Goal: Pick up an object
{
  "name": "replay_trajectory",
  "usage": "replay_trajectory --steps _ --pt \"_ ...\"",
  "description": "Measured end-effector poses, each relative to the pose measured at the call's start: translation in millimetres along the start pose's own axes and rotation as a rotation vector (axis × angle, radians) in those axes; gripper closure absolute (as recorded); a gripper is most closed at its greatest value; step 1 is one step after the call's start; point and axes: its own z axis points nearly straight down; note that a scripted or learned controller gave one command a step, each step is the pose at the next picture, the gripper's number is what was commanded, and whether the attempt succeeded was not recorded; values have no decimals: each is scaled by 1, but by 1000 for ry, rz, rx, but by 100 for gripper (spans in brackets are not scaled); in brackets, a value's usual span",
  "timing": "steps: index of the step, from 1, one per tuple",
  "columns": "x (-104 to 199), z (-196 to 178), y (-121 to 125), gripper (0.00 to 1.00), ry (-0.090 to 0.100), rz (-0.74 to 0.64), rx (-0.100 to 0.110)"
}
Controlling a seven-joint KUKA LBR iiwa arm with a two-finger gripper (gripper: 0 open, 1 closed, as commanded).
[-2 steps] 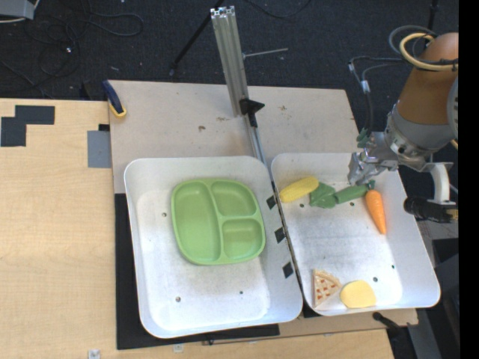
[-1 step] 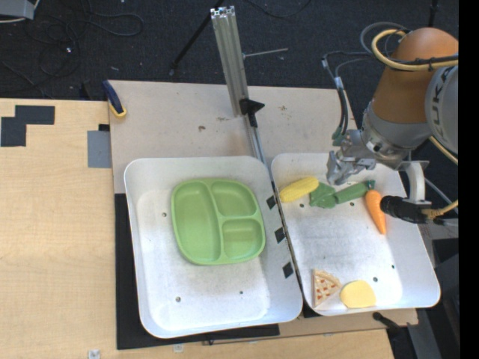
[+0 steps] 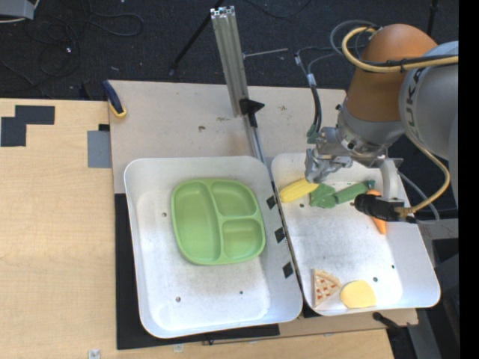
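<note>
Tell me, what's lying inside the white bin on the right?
The right bin holds a yellow corn-like piece, a green toy, something orange, a pizza slice and a yellow round piece. The gripper and arm cover its far end.

Green divided plate (image 3: 218, 221); white bins (image 3: 150, 290); yellow corn (image 3: 297, 191); orange carrot (image 3: 379, 223); yellow disc (image 3: 358, 295).
</note>
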Motion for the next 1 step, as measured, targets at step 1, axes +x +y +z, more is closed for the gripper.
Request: replay_trajectory --steps 1 --pt "49 12 -4 100 0 0 2"
